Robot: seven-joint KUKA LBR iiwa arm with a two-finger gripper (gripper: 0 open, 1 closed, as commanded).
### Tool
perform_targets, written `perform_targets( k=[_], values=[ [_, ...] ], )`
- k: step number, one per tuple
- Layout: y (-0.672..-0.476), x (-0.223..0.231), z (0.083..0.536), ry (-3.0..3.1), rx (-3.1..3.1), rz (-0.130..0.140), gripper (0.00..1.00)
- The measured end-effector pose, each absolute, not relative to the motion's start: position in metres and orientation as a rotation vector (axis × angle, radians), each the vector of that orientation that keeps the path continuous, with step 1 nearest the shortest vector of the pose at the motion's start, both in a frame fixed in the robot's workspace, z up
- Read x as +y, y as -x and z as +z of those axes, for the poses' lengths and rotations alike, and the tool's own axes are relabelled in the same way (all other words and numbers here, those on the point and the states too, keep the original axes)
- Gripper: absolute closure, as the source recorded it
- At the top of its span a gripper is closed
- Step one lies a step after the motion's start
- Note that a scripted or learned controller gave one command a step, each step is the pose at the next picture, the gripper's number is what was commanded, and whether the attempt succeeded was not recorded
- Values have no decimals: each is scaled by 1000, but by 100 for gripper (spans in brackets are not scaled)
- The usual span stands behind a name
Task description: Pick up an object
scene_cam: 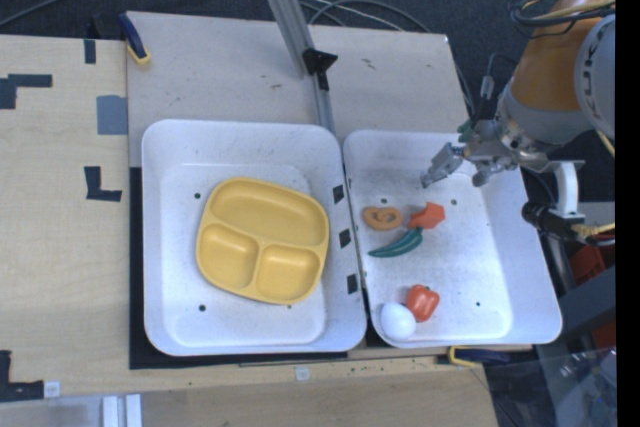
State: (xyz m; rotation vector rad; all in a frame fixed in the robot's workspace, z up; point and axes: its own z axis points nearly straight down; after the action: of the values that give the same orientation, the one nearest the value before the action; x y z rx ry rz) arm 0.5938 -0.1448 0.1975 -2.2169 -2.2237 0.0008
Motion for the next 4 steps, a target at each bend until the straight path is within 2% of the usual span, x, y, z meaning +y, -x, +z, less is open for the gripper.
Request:
perform_targets(
  k=[1,2,3,4],
  values=[
    [-594,-145,198,2217,-2224,1,0],
    [-602,-145,148,2215,-2222,7,0],
    [-600,-144,94,2216,-2220,8,0],
    [-601,-143,107,2216,-2224,4,100]
  ],
)
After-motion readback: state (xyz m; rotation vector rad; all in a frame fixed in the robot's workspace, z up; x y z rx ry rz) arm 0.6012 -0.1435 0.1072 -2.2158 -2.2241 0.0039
